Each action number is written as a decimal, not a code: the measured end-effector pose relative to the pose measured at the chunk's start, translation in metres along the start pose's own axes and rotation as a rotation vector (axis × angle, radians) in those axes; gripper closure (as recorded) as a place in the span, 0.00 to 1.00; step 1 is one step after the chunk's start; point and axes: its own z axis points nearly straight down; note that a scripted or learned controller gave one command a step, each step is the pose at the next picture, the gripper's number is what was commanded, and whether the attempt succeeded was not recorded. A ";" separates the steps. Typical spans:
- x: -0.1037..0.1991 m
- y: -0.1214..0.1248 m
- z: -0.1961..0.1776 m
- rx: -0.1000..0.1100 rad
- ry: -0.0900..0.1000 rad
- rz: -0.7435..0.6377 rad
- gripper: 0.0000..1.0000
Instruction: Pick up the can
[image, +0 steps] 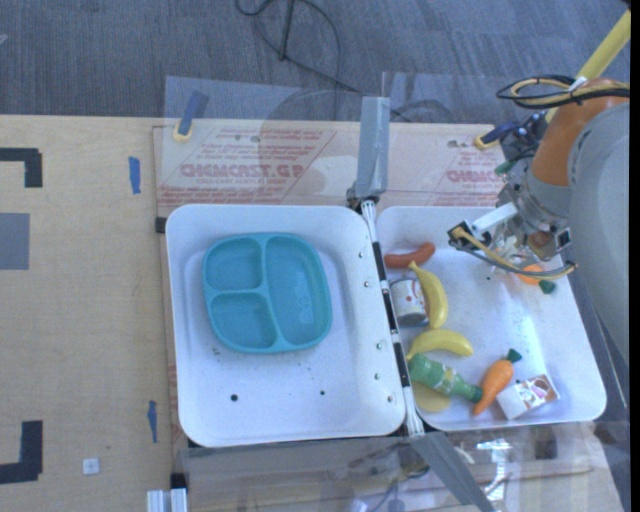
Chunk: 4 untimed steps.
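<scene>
The can (407, 300) is small and silver with a dark label. It lies on its side at the left wall of the right bin (560, 340), pressed against a yellow banana (435, 295). My gripper (503, 243) hangs over the upper right part of that bin, well to the right of the can and above it in the view. Cables and wrist parts hide its tip. Nothing shows in its grasp.
A red sausage (410, 256) lies just above the can. Below it are a second banana (441, 343), a green bottle (445, 378), a carrot (493, 385) and a white carton (527, 395). An orange item (533, 271) sits under the gripper. The left bin (270, 410) holds a teal divided plate (267, 292).
</scene>
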 end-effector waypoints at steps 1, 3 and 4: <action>-0.007 0.014 0.006 0.020 0.021 0.014 1.00; -0.093 -0.017 -0.003 0.002 0.010 0.192 1.00; -0.072 -0.001 0.007 0.011 0.013 0.211 1.00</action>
